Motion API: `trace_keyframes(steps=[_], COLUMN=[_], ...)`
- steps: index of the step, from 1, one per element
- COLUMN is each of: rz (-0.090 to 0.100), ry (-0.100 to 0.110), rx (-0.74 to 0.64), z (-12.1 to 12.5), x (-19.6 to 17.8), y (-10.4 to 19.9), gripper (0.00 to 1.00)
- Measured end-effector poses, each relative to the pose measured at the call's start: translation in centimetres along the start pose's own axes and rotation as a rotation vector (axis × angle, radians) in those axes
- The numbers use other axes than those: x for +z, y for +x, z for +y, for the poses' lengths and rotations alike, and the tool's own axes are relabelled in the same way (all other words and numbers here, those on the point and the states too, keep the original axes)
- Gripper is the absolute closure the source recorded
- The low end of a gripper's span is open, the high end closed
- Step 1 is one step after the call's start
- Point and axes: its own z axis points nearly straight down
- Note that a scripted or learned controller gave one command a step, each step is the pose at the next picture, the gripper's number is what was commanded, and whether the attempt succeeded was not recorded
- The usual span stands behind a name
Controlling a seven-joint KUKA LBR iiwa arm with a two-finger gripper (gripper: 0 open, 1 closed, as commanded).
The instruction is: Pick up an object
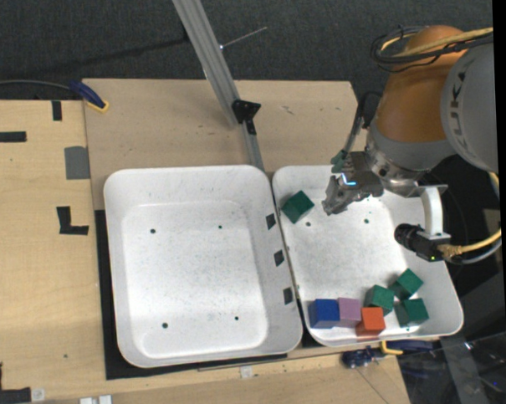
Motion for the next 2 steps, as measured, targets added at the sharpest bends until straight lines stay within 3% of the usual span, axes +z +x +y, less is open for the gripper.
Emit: trace_keyframes(steps=[2], rz=[0.0], ry=[0.001], rx=[-0.002], z=[-0.1], x=[0.6], y=[10.9], gripper=[1.0])
